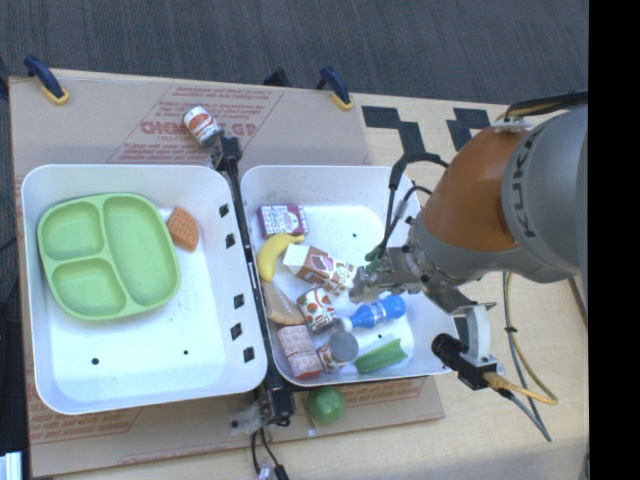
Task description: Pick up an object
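Starting in the left bin, a green tray lies flat with an orange cracker just beside its right edge. The right bin holds a heap: a banana, small cartons, a can, a blue bottle and a green stick. The gripper sits low over the heap, just above the bottle; whether it grips anything I cannot tell.

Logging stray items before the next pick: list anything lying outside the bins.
Two things sit outside the bins: a small can on the cardboard behind them, and a green round item on the cardboard at the right bin's front edge.
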### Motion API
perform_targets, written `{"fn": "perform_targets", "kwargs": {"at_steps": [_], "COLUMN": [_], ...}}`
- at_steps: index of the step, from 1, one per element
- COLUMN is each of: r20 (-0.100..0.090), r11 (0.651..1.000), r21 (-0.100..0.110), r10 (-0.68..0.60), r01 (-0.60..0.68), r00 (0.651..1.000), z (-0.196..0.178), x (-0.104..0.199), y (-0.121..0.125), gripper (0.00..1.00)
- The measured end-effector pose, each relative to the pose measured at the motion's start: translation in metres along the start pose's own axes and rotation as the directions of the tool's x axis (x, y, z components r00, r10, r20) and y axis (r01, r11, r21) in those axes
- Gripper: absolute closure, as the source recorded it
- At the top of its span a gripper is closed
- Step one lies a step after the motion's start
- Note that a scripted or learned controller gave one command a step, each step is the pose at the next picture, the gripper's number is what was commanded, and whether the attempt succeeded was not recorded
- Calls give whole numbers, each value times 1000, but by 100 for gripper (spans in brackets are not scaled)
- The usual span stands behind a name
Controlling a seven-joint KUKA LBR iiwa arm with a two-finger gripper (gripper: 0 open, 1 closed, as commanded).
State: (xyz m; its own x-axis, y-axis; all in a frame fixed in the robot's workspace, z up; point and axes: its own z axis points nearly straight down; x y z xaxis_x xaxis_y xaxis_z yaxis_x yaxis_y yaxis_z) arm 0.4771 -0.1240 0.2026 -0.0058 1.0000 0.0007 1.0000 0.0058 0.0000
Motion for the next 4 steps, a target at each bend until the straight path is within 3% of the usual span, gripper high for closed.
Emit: {"fn": "perform_targets", "kwargs": {"at_steps": [1, 2, 3, 4], "r20": [3, 2, 0, -1], "r11": [1000, 1000, 1000, 1000], "r21": [-4, 3, 0, 1], "r10": [-1, -1, -2, 1], "r01": [1, 1, 2, -1], "r00": [1000, 1000, 1000, 1000], "z": [-93, -24, -14, -54], "x": [8, -29, 35, 69], "y": [39, 149, 180, 85], "gripper": [100, 100, 100, 100]}}
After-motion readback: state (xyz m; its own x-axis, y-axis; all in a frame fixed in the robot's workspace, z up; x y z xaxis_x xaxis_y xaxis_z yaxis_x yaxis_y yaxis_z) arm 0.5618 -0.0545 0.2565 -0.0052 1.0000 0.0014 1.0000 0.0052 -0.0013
